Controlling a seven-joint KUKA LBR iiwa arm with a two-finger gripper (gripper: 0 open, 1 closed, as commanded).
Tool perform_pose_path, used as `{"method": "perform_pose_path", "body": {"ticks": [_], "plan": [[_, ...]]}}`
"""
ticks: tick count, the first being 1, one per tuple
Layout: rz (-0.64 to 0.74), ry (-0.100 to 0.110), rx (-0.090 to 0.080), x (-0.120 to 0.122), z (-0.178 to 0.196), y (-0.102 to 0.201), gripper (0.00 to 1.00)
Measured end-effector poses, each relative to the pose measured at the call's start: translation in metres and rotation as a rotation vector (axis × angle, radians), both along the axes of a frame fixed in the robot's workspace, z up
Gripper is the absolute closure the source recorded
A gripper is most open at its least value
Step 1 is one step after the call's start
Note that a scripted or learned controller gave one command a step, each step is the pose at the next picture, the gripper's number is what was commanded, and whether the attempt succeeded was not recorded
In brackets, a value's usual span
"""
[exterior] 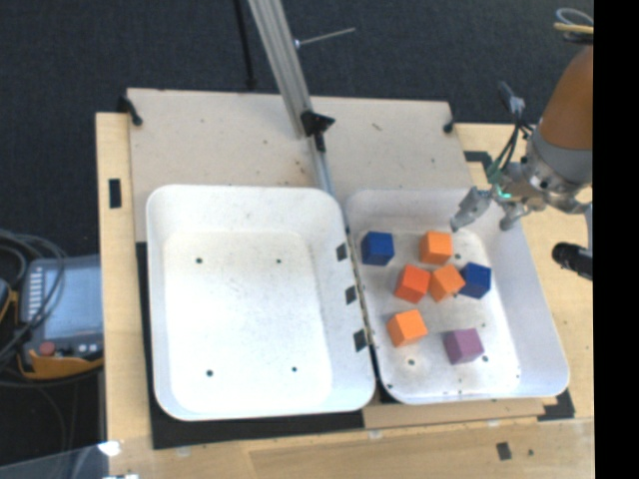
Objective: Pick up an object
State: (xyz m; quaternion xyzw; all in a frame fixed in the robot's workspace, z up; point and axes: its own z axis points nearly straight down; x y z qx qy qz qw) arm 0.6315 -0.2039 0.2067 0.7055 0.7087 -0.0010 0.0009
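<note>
White plastic, both bins: your shallow left-hand bin (250, 302) fills the centre-left of the frame, and the shallow right-hand bin (519, 307) sits just beside it at centre-right, their inner rims nearly touching.

All six blocks lie in the right-hand bin:
- small blue cube (376, 247), upper left of that bin, apart from the rest.
- orange cube nearest the top (435, 247), right of the blue one.
- orange cube in the middle (411, 283), touching or nearly touching a smaller-looking orange cube (445, 281) on its right.
- second blue cube (476, 279), pressed against that orange cube's right side.
- lowest orange cube (406, 326), alone, lower left of the cluster.
- purple cube (462, 344), lower right, near the bin's bottom edge.

You will find the grey arm with its orange band (569, 108) entering at the upper right of the frame. Its two-finger gripper (489, 211) hangs over the bin's upper right corner, above and to the right of the top orange cube. The fingers stand apart, one slanting toward lower left, the other to its right, with nothing between them.

A grey aluminium rail (285, 63) slants down from the top of the frame to the gap between the bins.
</note>
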Motion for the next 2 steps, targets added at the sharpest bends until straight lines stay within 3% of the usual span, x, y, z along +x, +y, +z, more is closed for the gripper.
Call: {"method": "perform_pose_path", "body": {"ticks": [1,2], "plan": [[-0.004,0.004,0.001,0.002,-0.046,-0.01,0.0],[-0.002,-0.008,0.003,0.003,-0.086,-0.001,0.0]]}}
